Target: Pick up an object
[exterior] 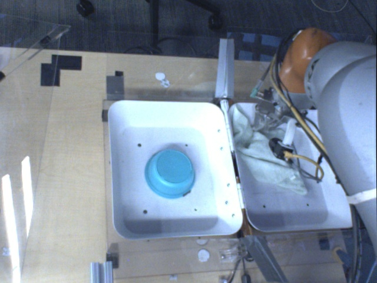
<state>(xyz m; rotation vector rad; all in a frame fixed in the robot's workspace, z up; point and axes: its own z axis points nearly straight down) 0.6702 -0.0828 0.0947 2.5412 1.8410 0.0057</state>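
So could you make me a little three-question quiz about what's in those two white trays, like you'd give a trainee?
1. True or false: the round blue plastic bowl lies in the left white bin.
2. Which bin holds the crumpled white cloth?
A. the left bin
B. the right white bin
C. neither, it lies on the wooden bench
3. Fill in the missing word: the two-finger gripper is above the ____ bin, at the cloth's far end.

Key
1. True; the bowl is alone near that bin's middle.
2. B.
3. Right; whether it holds the cloth cannot be told.
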